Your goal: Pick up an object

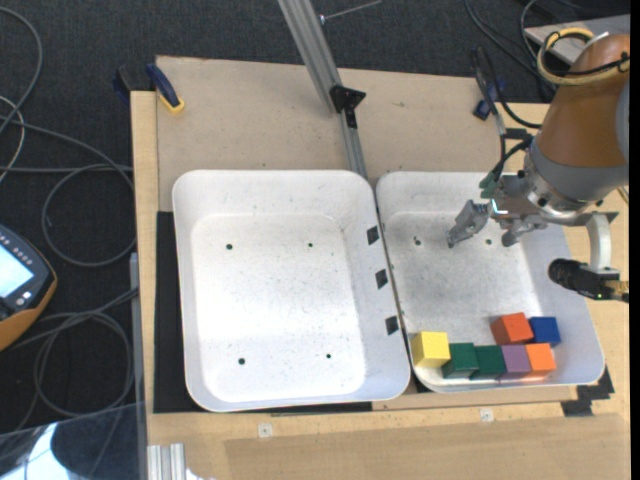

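Hovering over the upper part of the right shallow white plastic bin (440, 268), the two-finger gripper (487, 230) hangs from the grey arm with its orange band (585, 118), which comes in from the right side of the camera view. Its two dark fingers (465, 226) are spread apart with a clear gap between them, and nothing sits in that gap; the speckled bin floor shows beneath.

A cluster of small coloured blocks lies well apart from the gripper, along the near edge of the same bin. A yellow cube (432, 347) sits at the left end, just beside a dark green block (461, 359) and a second green block (491, 360). To their right are a purple block (516, 358) and an orange block (540, 357), with a red-orange cube (512, 327) and a blue cube (545, 329) just behind them. The blocks are packed close, several touching.

The left shallow white plastic bin (270, 298) lies beside the right one on the brown wooden desk (250, 118). A slanted grey metal pole (318, 58) rises from between the bins toward the top of the view.
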